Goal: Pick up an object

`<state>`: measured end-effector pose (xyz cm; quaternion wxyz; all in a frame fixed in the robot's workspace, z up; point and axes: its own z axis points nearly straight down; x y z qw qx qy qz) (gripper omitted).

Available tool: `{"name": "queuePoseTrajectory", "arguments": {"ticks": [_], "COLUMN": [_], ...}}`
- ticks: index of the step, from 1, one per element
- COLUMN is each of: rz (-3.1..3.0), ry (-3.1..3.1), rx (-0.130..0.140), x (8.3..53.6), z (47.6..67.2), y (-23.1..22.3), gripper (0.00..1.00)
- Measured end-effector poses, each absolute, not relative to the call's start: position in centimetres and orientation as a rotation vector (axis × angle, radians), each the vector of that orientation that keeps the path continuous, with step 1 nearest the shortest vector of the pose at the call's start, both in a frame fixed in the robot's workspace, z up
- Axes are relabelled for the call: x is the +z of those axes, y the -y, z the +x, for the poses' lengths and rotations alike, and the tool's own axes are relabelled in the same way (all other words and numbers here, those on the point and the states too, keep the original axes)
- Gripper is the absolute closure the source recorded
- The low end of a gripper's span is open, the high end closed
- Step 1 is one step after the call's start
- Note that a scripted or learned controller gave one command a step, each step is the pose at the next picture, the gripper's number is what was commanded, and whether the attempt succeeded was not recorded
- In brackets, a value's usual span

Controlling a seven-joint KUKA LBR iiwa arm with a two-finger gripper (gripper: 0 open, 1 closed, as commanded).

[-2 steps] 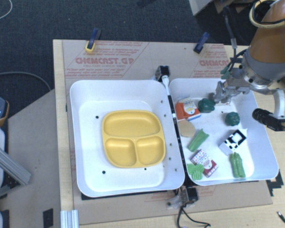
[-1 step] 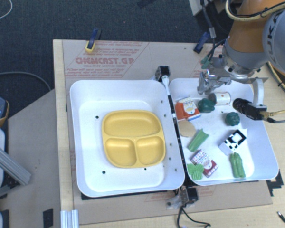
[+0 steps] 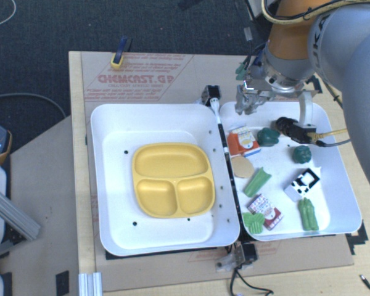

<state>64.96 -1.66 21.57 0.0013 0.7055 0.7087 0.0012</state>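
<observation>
A dark carpeted floor surrounds the cardboard-topped worktop [image 3: 142,79] with its two white bins. The claw [image 3: 251,102] hangs over the far-left corner of the right bin [image 3: 342,184], fingers apart, gripping nothing. Just beneath lies an orange-and-white carton [image 3: 242,142], with a dark green lump [image 3: 268,137] beside it. A yellow divided tray [image 3: 172,179] sits in the left bin [image 3: 111,134].

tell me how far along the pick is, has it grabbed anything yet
Done: the grey two-finger gripper sits over the right white bin's far edge. In hand: nothing visible. Left: the whole pick; the orange-and-white carton and dark green round lump lie loose nearest.
</observation>
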Motion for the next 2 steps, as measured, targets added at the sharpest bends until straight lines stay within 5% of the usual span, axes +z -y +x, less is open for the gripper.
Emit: {"name": "queuePoseTrajectory", "arguments": {"ticks": [2], "rz": [2.218], "ry": [-2.219], "rx": [0.003], "x": [22.64], "z": [66.19], "y": [1.06], "gripper": [1.00]}}
